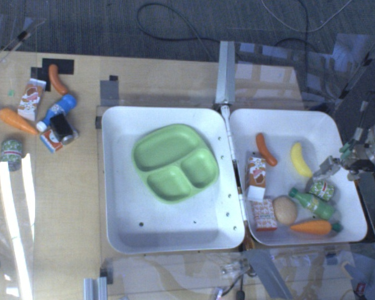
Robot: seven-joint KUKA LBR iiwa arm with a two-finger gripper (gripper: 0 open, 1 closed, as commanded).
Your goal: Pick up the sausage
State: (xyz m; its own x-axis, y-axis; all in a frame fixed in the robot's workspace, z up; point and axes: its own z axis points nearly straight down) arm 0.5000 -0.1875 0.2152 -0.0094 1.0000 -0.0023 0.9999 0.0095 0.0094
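The sausage (266,149) is a short orange-red link lying at a slant in the upper left of the right bin (281,119). My gripper (337,160) comes in over that bin's right rim, well to the right of the sausage, with a yellow banana (300,159) lying between them. It hangs just above a small can (322,189). Nothing shows in its grasp.
A carton (257,171), a potato (285,210), a green bottle (312,205), a carrot (312,228) and a second carton (262,214) crowd the right bin's lower half. The left bin (119,224) holds a green divided plate (175,161). Another sausage (58,80) lies on the bench at far left.
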